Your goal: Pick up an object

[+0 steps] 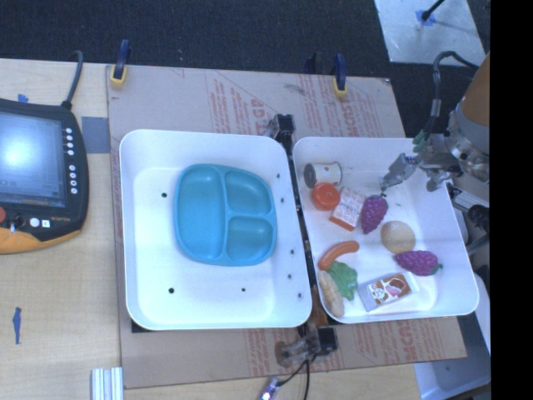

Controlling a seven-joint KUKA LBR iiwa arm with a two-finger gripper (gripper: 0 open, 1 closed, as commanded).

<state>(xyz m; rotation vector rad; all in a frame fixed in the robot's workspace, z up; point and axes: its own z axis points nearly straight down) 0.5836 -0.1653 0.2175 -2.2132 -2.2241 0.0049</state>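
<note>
The right bin [454, 223] holds several toy foods. A purple grape bunch [373, 212] lies near its middle, with a beige potato [398, 236] and a second grape bunch [418, 262] to its lower right. A red tomato [326, 196], a small can [323, 173] and a red-and-white packet [346, 209] sit at the left. A sausage [338, 252], broccoli [343, 278], a bread piece [331, 294] and a small carton [387, 291] lie along the front. My gripper [410, 183] hangs open over the bin's back right, just above and right of the first grape bunch, with nothing between its fingers.
The left bin [141, 223] holds a blue divided plate [225, 214]. A tablet-like control pendant [37, 169] lies on the bench at far left. Clamps [339, 72] pin the cardboard at the back edge.
</note>
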